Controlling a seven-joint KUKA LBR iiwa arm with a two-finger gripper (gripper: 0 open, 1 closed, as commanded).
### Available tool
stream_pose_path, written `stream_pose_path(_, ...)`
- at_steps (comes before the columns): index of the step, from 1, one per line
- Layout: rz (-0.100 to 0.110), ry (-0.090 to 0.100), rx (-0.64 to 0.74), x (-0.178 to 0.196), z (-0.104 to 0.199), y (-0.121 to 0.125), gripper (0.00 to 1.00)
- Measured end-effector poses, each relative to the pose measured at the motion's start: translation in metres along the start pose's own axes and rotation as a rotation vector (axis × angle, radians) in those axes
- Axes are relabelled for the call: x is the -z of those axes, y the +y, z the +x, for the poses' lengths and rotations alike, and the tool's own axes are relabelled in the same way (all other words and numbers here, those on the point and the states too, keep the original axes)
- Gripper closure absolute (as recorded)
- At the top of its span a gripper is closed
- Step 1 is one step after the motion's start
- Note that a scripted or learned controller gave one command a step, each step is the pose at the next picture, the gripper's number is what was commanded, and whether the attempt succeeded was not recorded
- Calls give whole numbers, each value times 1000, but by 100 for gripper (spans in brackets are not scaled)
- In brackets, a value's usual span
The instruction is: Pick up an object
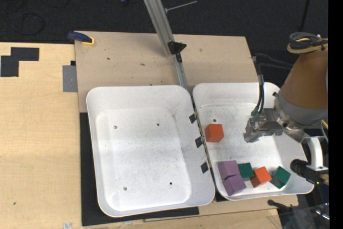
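Blocks lie in the right-hand shallow white plastic bin (236, 95), none of them lifted. An orange-red cube (214, 133) sits alone close to that bin's left wall, about midway along it. Along the near edge a cluster gathers: a purple block (231, 176) at the left, a small dark green block (246, 170) beside it, a small orange block (261, 176), then a teal-green block (280, 177) toward the near right corner. The grey metal end effector (257, 131) hangs over the bin's middle right, apart from the cube, gripping nothing (whether it stands apart or together cannot be told). The left-hand white bin (102, 102) adjoins it on the desk (123, 59).
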State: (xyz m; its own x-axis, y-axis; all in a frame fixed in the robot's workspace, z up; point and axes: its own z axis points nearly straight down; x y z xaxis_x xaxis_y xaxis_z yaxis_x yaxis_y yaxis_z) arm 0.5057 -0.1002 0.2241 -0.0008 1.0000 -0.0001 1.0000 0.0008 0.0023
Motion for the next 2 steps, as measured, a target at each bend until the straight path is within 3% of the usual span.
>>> stream_pose_path(2, 7, 3, 4, -12, 102, 7, 100)
